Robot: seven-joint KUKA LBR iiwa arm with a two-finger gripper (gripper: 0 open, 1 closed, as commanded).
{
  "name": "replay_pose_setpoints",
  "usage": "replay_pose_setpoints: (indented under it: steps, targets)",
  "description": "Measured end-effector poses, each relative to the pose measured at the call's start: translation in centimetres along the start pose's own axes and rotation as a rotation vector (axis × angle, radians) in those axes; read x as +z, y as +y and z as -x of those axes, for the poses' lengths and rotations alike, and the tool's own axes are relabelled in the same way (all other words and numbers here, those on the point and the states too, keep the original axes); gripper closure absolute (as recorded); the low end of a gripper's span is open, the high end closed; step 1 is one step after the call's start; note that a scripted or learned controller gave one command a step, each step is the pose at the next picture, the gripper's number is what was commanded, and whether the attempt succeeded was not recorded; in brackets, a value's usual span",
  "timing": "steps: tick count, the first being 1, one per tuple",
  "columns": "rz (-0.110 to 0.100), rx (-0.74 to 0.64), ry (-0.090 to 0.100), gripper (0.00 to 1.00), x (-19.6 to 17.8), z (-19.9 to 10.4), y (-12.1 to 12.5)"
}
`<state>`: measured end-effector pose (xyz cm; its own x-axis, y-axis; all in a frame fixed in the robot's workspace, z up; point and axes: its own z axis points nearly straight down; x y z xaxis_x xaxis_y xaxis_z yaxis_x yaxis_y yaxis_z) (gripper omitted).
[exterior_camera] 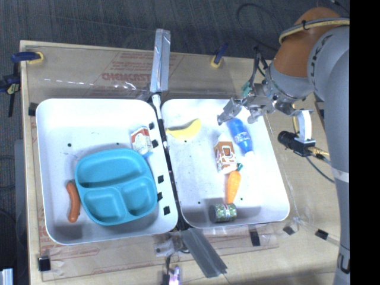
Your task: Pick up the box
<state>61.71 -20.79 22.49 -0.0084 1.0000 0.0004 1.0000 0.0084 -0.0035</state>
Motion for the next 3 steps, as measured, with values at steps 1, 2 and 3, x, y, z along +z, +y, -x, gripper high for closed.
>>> replay_pose_setpoints:
  steps: [1, 2, 3]
  targets:
    - [-0.001, -0.007, 0.000, 1.00, -1.0, -0.1, 0.1]
    - [0.001, 0.344, 0.000, 1.00, -6.9, 0.2, -3.3]
    - [-0.002, 0.336, 0.000, 1.00, -7.9, 0.1, -3.3]
